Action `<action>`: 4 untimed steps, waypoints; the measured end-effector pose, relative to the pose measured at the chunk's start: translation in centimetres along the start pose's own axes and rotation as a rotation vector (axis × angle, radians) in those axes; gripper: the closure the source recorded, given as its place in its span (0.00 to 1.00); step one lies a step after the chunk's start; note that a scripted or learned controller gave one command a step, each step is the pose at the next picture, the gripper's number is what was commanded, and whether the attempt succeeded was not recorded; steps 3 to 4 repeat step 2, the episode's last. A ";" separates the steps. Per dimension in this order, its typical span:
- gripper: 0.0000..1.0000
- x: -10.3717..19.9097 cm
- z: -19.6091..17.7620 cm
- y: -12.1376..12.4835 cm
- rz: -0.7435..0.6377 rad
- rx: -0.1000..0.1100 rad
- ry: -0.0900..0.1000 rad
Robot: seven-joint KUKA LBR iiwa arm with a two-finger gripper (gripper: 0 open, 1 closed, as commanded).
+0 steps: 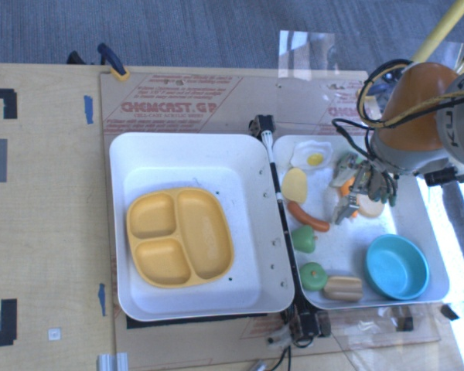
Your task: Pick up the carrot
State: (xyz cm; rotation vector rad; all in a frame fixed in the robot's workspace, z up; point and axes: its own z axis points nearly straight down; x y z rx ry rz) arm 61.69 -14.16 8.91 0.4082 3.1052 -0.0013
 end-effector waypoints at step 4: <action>1.00 4.1 -7.0 3.1 0.256 -0.001 0.006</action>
